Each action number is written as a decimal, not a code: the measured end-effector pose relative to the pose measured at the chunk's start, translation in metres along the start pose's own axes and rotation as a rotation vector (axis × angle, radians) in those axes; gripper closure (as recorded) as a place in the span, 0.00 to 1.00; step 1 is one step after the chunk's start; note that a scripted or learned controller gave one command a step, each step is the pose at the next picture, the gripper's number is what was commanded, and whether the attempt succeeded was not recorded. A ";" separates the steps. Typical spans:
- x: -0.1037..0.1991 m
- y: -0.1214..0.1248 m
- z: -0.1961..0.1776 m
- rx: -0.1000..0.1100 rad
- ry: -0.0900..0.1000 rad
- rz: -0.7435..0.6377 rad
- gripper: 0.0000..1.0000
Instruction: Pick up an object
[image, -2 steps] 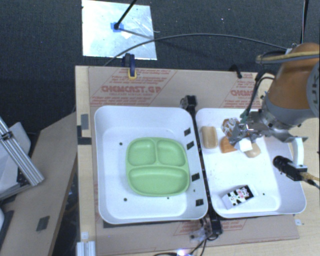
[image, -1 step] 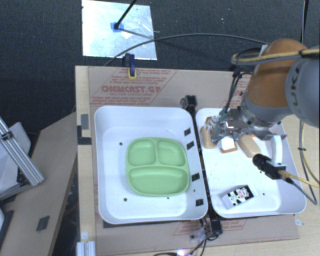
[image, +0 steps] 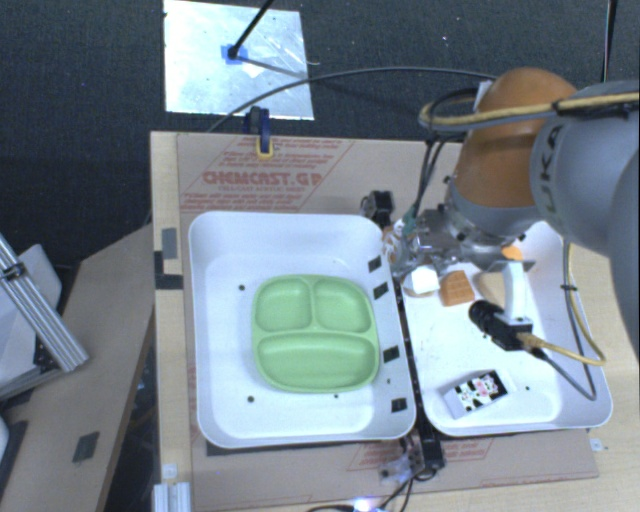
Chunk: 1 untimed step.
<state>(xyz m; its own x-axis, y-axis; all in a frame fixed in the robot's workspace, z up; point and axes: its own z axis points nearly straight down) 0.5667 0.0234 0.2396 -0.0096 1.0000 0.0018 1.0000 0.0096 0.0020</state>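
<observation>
My gripper (image: 418, 252) hangs low over the far left corner of the right bin (image: 570, 395), below the grey and orange wrist. Just under it lies a small white block (image: 422, 281), touching or nearly touching the gripper's lower end. A tan, cracker-like square (image: 456, 289) lies right beside the white block. A small black-and-white patterned box (image: 475, 392) rests near the front of the same bin, well apart from the gripper. The arm hides the back of this bin.
The left bin (image: 225, 300) holds a green divided plate (image: 315, 333) at its middle. Black clips line the wall between the two bins (image: 392, 325). A blue and yellow clamp (image: 261, 130) stands at the bench's far edge.
</observation>
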 end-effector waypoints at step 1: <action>0.055 0.001 0.017 0.003 0.000 0.000 1.00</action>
<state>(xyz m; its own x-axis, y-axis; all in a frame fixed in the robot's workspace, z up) 0.5671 0.0787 0.2232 -0.0098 1.0000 0.0019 1.0000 0.0098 -0.0008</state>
